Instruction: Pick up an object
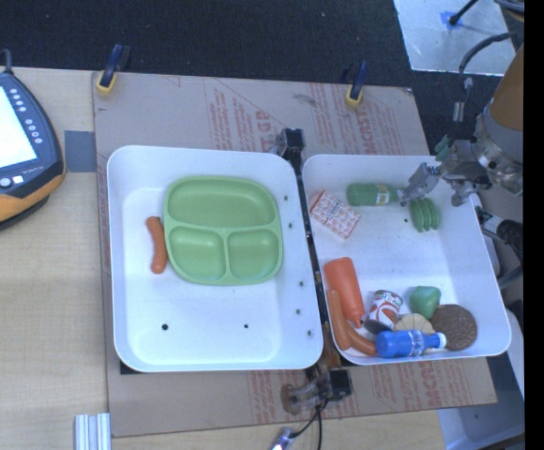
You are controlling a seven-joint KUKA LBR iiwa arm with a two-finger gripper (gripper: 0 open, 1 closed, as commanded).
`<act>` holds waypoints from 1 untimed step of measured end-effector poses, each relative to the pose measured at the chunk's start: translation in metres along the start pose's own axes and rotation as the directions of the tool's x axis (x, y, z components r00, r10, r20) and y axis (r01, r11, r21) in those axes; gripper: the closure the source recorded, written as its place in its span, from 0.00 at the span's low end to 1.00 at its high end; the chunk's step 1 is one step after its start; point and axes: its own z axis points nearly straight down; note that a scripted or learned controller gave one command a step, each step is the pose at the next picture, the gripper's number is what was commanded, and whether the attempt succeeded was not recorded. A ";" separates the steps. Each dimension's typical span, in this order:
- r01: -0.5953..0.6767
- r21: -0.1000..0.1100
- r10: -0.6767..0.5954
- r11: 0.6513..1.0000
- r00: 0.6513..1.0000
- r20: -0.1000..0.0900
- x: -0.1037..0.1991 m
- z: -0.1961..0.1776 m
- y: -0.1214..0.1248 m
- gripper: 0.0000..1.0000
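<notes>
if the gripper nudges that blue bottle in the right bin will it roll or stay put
The blue bottle lies on its side and looks round, so it would probably roll. The brown disc and other toys packed against it may stop it. It looks like smooth plastic, so likely light and somewhat slippery.

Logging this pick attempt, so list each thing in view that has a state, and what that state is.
gripper: over the right bin, holding nothing I can see
green bottle: lying on its side
blue bottle: lying on its side
green divided plate: upright, flat in left bin
hot dog: lying beside the plate
</notes>
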 end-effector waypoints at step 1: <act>0.001 0.002 -0.001 1.000 1.000 0.001 -0.048 0.130 0.016 0.00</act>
